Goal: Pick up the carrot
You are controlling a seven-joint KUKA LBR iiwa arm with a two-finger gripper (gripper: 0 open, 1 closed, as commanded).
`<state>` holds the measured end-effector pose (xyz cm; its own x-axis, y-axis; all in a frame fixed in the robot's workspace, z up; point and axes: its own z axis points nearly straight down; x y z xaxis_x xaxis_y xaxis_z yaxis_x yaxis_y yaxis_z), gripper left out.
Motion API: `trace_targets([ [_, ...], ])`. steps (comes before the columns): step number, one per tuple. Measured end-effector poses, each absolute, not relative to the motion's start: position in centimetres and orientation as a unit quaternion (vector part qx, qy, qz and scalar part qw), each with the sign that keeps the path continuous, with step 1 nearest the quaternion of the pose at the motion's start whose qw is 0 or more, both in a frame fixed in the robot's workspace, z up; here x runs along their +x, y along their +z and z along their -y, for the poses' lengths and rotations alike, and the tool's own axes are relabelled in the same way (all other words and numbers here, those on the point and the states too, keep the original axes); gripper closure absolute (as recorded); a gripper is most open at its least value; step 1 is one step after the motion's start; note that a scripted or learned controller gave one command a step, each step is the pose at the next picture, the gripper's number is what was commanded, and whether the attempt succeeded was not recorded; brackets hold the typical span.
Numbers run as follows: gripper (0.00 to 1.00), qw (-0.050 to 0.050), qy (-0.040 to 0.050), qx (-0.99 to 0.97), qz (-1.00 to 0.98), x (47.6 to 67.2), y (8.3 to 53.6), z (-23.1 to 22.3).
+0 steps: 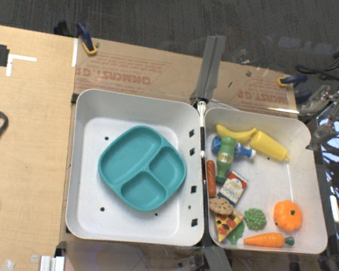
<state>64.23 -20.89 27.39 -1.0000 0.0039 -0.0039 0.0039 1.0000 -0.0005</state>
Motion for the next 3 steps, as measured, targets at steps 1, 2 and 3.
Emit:
trace_targets([
  [1,0.00,0.002,-0.0002,0.002,-1.000,61.9,10.0,22.1],
  [2,0.00,0.001,0.0000,0.042,-0.999,54.6,9.3,21.0],
  [3,1.00,0.004,-0.0006,0.040,-0.999,54.8,10.3,20.9],
])
